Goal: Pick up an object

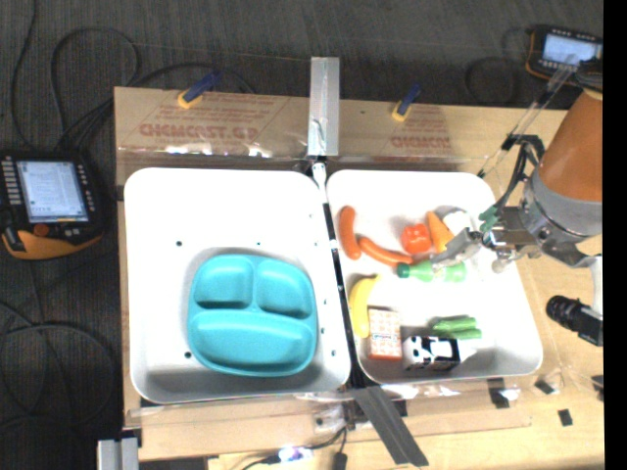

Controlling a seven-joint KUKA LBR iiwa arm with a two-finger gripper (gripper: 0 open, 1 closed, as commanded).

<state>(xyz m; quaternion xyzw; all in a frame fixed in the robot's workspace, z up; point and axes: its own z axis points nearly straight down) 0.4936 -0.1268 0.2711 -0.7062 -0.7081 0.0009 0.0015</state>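
My gripper (458,247) reaches in from the right and hangs low over the back middle of the right bin (519,306). It is right beside an orange carrot (438,227) and a red tomato (416,236), and just above a green vegetable (431,272). I cannot make out any object held in it. Further left lie an orange sausage (346,230) and a long orange-red pepper (381,253). Toward the front are a yellow banana (362,302), a small printed box (384,333), a black-and-white toy (431,352) and a green bean pod (456,327).
The left bin (157,223) holds a light blue divided plate (253,311). A metal divider post (324,106) stands behind the seam between the bins. A handheld control pad (47,196) lies off the bench at the left.
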